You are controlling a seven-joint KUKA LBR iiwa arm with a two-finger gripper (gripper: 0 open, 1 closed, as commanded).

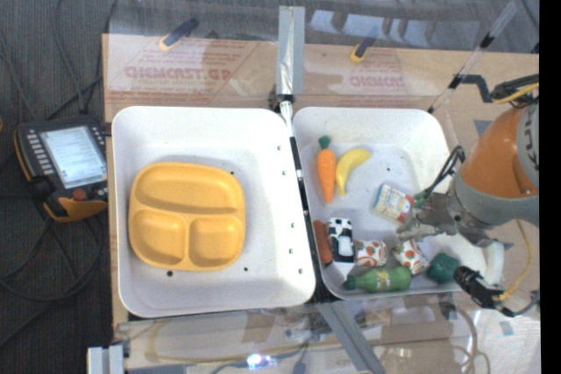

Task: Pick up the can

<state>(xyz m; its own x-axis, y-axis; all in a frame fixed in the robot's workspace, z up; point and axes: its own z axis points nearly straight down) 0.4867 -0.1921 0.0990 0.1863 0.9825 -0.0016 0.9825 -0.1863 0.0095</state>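
Small cylindrical can, white with orange-brown patches, lies on its side near the front wall of the right shallow white bin, between a black-and-white cow-patterned carton and a similar patterned item. Two-finger gripper sits just right of the can; finger opening cannot be told. Bins rest on a wooden bench; grey carpet with cables beyond.

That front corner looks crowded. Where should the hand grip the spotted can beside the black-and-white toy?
Probably straight down onto the middle of the can, across its width: it seems to lie on its side, and the black-and-white toy and green bottle crowd it, leaving little room sideways.
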